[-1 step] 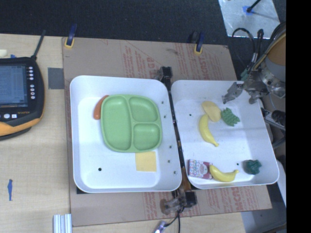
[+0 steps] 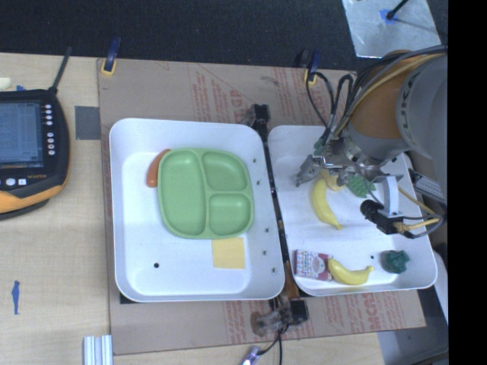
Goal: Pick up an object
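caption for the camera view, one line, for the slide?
KUKA arm's claw poised over a banana in the right bin; green divided plate in the left bin.

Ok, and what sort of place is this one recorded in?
Most likely a robotics lab bench set up for pick tests, not a kitchen: a teach pendant lies at the bench's left, two white bins sit on clamped cardboard, and the food inside, like the banana, looks like toy props.

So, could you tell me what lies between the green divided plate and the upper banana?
In the camera view, between the green plate and the upper banana lie bare white bin floor and the bins' adjoining rims.
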### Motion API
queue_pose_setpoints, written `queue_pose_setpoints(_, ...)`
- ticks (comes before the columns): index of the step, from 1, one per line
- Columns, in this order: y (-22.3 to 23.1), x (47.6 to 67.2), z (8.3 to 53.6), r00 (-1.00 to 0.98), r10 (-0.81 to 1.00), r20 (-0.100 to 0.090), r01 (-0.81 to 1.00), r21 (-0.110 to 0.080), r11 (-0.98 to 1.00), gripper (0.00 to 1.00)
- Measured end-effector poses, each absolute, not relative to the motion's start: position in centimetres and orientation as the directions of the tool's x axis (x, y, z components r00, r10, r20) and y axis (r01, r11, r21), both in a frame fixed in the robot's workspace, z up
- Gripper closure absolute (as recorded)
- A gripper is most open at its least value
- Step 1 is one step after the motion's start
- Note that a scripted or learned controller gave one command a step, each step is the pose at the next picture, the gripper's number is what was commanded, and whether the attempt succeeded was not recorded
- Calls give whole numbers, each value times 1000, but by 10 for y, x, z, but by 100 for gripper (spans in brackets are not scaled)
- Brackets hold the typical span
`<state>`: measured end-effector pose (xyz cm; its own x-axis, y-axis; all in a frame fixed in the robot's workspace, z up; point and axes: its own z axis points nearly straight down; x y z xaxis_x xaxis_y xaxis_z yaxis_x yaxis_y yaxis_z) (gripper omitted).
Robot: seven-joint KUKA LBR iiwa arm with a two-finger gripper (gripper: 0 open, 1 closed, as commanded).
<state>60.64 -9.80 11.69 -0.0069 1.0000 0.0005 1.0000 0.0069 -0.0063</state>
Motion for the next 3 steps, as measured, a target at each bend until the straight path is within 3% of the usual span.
queue_pose_setpoints(1,-136,594,92,-5,1000,-1,1000,-6,5,0)
queue_pose_setpoints(2,-93,567,91,-6,1000,0,1000,-5,6,0)
queue_pose_setpoints(3,-94,567,102,-9,1000,-2,1000,-8,9,100)
